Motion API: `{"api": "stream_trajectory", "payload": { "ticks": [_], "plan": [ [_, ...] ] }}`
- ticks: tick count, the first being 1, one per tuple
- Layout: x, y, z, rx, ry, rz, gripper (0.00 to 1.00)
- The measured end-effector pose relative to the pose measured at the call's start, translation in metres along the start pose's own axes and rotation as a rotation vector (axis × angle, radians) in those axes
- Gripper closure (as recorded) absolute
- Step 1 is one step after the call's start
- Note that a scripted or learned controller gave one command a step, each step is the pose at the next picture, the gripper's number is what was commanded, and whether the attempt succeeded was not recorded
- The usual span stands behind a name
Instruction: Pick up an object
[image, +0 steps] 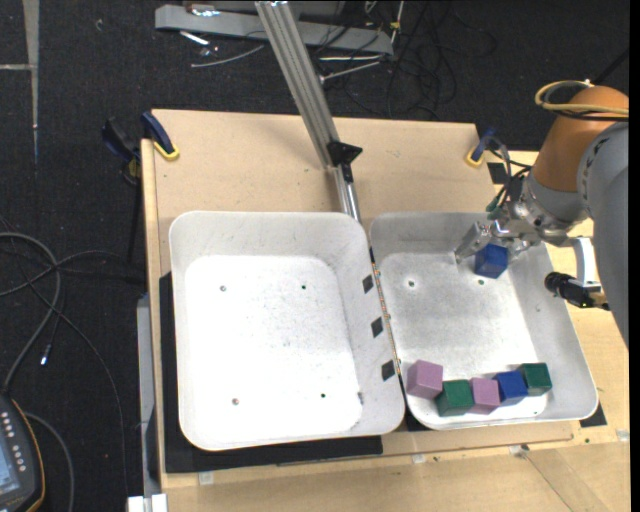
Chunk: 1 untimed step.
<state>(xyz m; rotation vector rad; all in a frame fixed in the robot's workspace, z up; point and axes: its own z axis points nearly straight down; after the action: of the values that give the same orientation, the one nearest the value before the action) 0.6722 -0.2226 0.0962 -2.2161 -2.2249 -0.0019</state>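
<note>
1. The blue cube (491, 262) is sitting at the end effector (487, 245), toward 1 o'clock in the right bin (450, 310). It is appearing between the fingers, tilted, and the end effector is looking closed on it, though only its upper part is being pinched, so I judge the hold as thin.
2. A tilted cube is risking a slip: if the fingers are pressing on edges rather than flat faces, it may be twisting out as the arm (580, 160) is rising.
3. A dropped cube would be landing near the bin's 12 o'clock wall and could be bouncing over the rim onto the desk (250, 160).
4. The other cubes, a row at 5 o'clock (purple (425, 378), green (456, 396), a second purple (486, 392), blue (512, 385), green (537, 377)), are lying well apart from the grasp, so they are not in danger.
5. The left bin (265, 330) at 9 o'clock is standing just beside the right one; their meeting rims could be catching a low-carried cube.
</note>
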Motion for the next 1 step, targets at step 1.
{"api": "stream_trajectory", "payload": {
  "ticks": [1],
  "plan": [
    [-0.0002,-0.0004,-0.0106,-0.003,-0.003,-0.002,1.00]
  ]
}}
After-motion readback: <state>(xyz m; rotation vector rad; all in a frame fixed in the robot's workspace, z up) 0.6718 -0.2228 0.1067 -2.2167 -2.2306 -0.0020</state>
